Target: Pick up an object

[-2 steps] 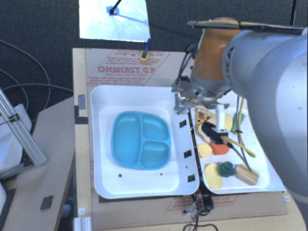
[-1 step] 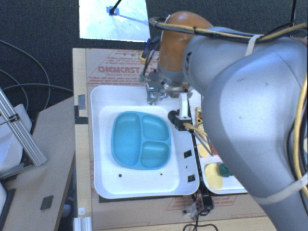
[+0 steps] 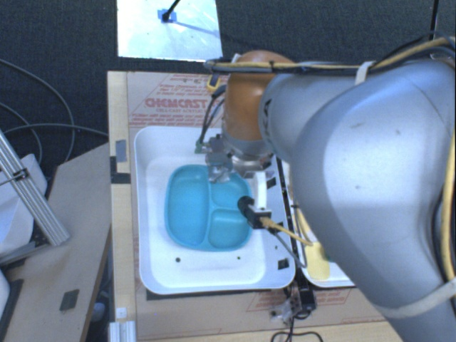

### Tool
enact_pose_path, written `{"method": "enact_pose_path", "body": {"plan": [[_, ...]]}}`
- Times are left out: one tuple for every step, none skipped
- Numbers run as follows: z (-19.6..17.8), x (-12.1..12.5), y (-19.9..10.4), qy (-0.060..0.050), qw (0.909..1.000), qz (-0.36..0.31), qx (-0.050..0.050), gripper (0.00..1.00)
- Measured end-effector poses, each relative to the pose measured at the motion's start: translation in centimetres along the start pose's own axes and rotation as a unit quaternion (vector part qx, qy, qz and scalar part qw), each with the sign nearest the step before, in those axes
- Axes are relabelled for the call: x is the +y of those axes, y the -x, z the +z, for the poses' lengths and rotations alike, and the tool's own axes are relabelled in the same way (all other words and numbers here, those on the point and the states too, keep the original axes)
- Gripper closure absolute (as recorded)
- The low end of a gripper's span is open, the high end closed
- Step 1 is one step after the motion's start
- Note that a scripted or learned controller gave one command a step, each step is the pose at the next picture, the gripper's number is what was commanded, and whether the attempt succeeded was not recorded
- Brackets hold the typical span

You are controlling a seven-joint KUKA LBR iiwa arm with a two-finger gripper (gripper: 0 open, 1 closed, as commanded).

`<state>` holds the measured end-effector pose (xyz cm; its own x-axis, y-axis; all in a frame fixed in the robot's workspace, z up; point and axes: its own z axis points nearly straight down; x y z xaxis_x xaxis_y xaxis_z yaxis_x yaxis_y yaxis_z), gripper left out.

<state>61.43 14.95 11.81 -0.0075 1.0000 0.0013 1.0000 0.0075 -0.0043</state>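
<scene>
A shallow white bin (image 3: 153,262) sits on a bench, seen from above at a slant, and everything here is placed relative to that bin. Lying flat on the bin's floor, filling most of its middle, is a blue plastic divided plate (image 3: 192,209) with rounded corners and raised ridges that split it into compartments. It is the one loose thing to pick up. By its look it is likely light, stiff and smooth, so it may slip under a weak pinch; it lies low and wide, which leaves little to catch from straight above. The best hold is probably its thin raised rim or one of the inner ridges, with one finger on either side of the edge. A large grey robot arm (image 3: 363,191) with an orange band (image 3: 246,102) above the wrist reaches over the bin's right wall, hiding the space beyond it. Its gripper (image 3: 222,171) hangs at the plate's far right part, close above or touching the rim there; which of the two cannot be told from this angle. The wrist body covers the gripper's tip, so whether the jaws stand apart or together cannot be told, and nothing can be seen held between them.
</scene>
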Motion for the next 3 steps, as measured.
{"method": "enact_pose_path", "body": {"plan": [[-10.6,-6.2,3.3,0.004,1.0,0.005,0.0,1.0],[-16.9,-2.4,1.6,0.007,1.0,0.001,0.0,1.0],[-0.6,-13.6,-0.3,-0.009,1.0,0.002,-0.002,1.0]]}}
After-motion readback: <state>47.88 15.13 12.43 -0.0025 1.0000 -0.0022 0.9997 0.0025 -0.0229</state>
